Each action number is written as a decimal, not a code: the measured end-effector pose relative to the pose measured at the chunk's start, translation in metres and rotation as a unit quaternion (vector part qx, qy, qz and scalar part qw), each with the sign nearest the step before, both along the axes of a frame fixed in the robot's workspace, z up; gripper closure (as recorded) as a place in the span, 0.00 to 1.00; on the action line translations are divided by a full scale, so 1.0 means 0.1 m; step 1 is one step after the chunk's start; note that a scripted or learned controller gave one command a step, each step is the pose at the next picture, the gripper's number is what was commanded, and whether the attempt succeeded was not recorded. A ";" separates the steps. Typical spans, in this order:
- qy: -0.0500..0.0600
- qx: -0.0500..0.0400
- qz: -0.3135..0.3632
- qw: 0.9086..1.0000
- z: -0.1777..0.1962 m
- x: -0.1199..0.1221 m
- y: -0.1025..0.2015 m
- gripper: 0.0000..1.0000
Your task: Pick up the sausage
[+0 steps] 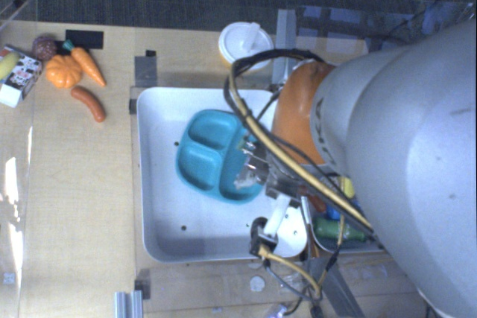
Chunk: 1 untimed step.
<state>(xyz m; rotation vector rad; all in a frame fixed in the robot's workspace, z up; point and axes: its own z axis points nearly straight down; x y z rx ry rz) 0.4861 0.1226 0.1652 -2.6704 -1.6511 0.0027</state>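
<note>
The sausage (89,103) lies on the bare bench (67,182), left of the white bin (153,182), just below a pumpkin (62,71) and a carrot (89,65). A blue divided tray (209,156) sits in the bin. My arm (402,153) leans over the bin's right half, gripper (250,173) at the tray's right edge; whether it is spread or closed I cannot tell.

The grey arm (402,160) reaches in from the right, wrist angled downward.

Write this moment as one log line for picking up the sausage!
sausage: on bench, left of bin | arm: over bin, by blue tray | sausage not held
</note>
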 end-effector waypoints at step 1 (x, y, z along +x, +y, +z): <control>0.000 0.000 -0.094 0.996 -0.27 0.12 0.72 0.00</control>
